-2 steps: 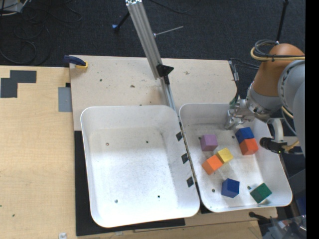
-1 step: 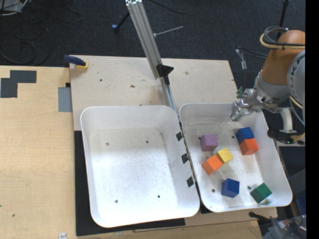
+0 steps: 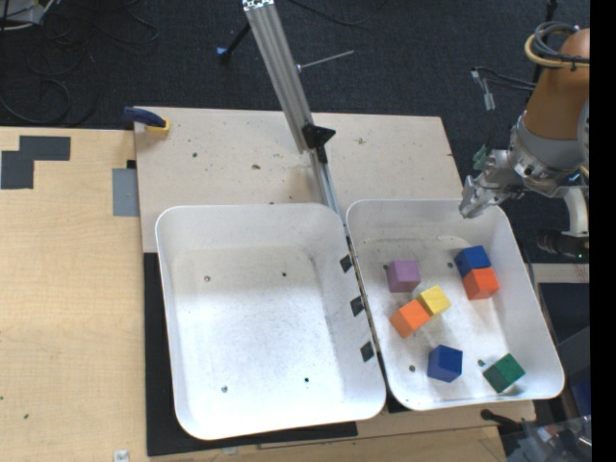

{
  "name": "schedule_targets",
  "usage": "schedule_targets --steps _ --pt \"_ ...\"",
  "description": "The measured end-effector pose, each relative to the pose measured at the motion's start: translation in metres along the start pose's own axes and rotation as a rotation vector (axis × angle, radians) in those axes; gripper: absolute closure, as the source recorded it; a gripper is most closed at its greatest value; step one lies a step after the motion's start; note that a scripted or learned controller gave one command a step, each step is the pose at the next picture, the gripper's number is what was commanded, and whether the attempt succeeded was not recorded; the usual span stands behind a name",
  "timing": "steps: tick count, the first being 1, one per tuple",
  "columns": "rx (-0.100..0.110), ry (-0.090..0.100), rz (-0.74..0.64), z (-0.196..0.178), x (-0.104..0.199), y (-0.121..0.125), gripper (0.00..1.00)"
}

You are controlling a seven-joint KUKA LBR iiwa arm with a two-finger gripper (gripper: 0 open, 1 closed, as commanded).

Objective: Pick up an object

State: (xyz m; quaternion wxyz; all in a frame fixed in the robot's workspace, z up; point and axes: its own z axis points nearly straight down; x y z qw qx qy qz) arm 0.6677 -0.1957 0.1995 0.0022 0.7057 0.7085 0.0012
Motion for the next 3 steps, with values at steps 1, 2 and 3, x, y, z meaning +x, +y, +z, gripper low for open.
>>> schedule_targets --steps 1,2,3 --pt "0.008 0.004 -0.001 0.002 0.06 -0.003 1.0" --pt "0.007 0.004 0.0 -0.015 0.111 -0.005 1.0" --pt "0.01 0.004 0.0 -0.008 0.164 -0.011 1.0"
